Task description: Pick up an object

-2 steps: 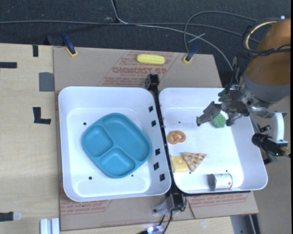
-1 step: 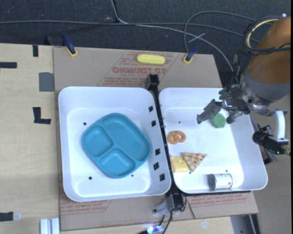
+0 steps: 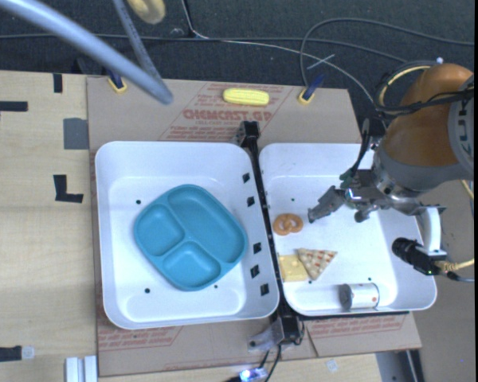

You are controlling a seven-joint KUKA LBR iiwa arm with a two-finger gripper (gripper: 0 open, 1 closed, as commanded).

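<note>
Camera view: the pincer (image 3: 317, 212) hangs in the right white bin (image 3: 398, 165), open and holding nothing, beside the small brown pretzel (image 3: 287, 225). Approach step; next, lower and close.

A blue divided plate (image 3: 190, 235) is seen in the left bin (image 3: 111, 173). In the right bin (image 3: 303, 159), the claw (image 3: 317, 211) is poised just beside a pretzel (image 3: 287, 225), above a pizza slice (image 3: 316, 260) and a small can (image 3: 358, 296).

Right bin contents: small brown pretzel (image 3: 287, 225) lying flat near the divider; pizza slice (image 3: 316, 260) flat, beside a yellow cheese piece (image 3: 291, 267); grey-capped white cylinder (image 3: 359, 296) on its side.
</note>
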